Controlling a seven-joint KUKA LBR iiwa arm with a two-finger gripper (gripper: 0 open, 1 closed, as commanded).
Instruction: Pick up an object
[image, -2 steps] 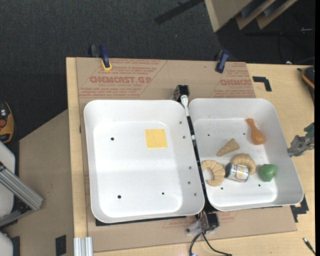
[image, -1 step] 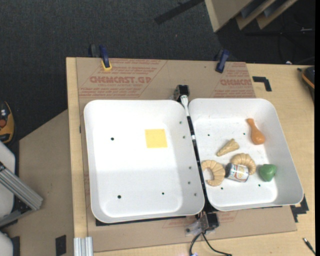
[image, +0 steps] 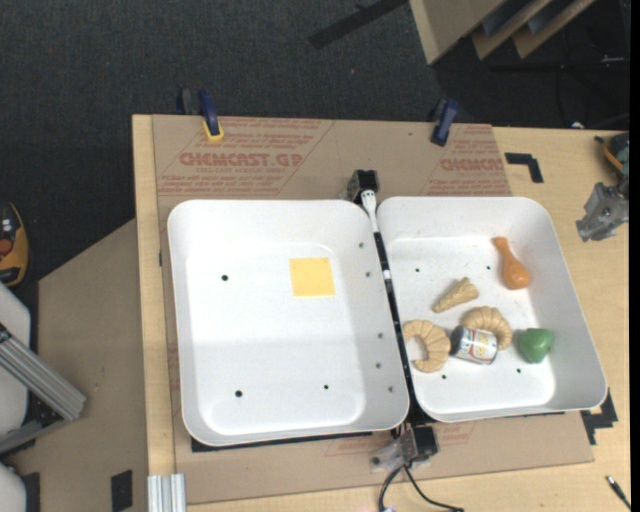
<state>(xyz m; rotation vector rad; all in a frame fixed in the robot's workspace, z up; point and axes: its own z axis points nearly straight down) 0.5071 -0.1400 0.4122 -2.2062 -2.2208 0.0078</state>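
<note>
Croissant (image: 431, 344) touches a small can (image: 474, 346) in the right bin (image: 570, 290); tool (image: 604, 210) at right edge, state unclear.

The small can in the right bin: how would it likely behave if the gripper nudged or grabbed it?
The can lies on its side, so a nudge would probably roll it. It sits wedged between two croissant-shaped pieces, which may check that roll and crowd a grasp. Its shiny wall looks rigid, possibly slippery.
</note>
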